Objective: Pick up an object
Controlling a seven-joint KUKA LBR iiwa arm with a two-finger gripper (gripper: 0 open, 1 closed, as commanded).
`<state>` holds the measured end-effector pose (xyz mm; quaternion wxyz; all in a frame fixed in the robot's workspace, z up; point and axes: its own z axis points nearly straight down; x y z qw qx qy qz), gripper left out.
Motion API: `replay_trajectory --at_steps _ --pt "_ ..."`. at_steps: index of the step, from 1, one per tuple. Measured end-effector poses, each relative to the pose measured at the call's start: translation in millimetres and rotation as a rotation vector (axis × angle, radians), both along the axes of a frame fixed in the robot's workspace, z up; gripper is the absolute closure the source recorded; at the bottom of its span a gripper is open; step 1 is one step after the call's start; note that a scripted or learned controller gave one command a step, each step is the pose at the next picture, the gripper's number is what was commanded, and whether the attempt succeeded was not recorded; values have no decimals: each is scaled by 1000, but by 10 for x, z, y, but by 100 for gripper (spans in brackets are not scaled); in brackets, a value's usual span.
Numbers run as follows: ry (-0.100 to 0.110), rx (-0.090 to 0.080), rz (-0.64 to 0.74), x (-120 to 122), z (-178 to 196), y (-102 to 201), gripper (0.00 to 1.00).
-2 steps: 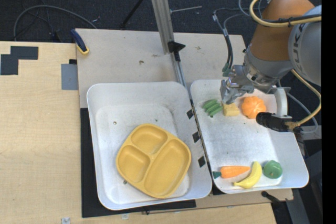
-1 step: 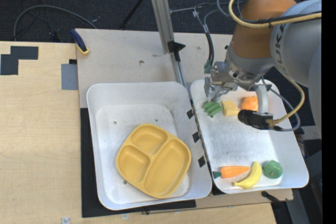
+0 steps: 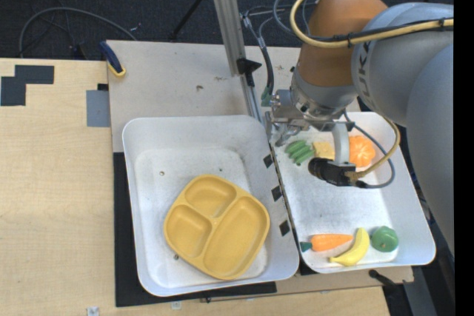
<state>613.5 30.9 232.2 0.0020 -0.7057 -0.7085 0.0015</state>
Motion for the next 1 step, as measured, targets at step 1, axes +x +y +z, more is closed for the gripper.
replay_trajectory --at_steps 1 --pt "1 0 1 -40 -66 532 100"
